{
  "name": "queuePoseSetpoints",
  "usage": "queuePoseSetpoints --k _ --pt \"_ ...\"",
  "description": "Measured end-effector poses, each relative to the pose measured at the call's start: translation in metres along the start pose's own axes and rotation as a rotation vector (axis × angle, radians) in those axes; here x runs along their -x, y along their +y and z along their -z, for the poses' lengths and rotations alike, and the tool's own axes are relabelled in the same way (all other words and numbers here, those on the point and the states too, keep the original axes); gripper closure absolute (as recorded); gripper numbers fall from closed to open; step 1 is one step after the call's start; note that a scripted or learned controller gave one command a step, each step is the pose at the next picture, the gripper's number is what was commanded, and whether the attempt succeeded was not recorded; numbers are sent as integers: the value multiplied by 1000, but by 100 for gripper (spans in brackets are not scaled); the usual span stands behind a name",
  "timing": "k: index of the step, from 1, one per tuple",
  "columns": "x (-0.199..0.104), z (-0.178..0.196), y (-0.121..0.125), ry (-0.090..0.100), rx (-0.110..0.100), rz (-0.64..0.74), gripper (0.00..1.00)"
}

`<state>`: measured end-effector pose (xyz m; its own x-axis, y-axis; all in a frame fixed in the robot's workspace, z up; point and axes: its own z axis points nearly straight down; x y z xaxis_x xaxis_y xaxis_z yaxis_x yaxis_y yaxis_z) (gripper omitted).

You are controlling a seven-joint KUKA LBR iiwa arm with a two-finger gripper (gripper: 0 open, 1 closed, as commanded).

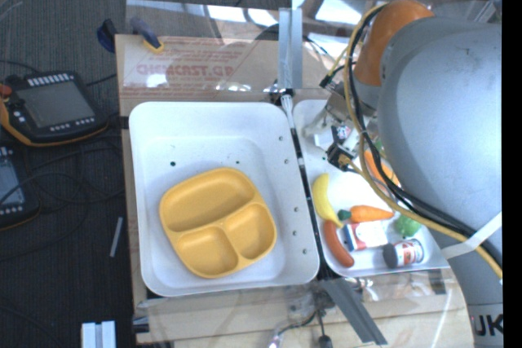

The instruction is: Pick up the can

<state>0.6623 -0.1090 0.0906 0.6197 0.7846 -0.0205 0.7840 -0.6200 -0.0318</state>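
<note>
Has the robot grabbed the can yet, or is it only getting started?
Nothing looks done yet. The can lies on its side at the near edge of the right bin, beside a carrot, a banana and a sausage. In hand: the grey arm reaches over that bin. Left: gripping the can and lifting it. The yellow tray sits in the left bin.

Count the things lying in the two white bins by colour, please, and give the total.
Yellow: 2, the divided plate in the left bin and the banana in the right bin.
Orange: 1, the carrot.
Red: 1, the sausage.
Green: 1, a small piece, kind unclear.
White and red: 1, a small pack.
Dark-capped: 1, the can.
Total: 7
</note>
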Motion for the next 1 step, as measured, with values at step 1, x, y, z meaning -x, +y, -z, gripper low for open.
queuePoseSetpoints --k 1 --pt "87 0 51 25 35 17 0"
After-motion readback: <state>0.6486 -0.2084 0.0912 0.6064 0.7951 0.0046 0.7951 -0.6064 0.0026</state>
